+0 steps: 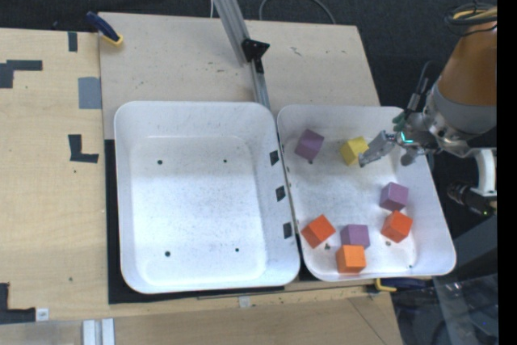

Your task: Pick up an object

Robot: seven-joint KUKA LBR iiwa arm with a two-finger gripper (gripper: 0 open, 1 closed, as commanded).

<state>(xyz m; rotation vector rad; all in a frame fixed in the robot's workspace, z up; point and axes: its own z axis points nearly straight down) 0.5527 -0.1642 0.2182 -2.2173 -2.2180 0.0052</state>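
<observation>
white bins sit side by side on the bench. left bin (137,198) has only dark specks in it. right bin (436,250) holds blocks: purple cube (308,145) at far left, yellow cube (353,150) just right of it, another purple cube (394,195) mid right w/ a red-orange cube (397,226) just near of it. along the near side: orange cube (318,230), purple block (355,235), orange block (350,258) touching its near edge. arm (472,85) reaches in from the right, wrist low over the far right of the right bin. gripper (386,148) is released, fingers apart, grasping nothing; one finger (371,153) is just beside the yellow cube.
</observation>
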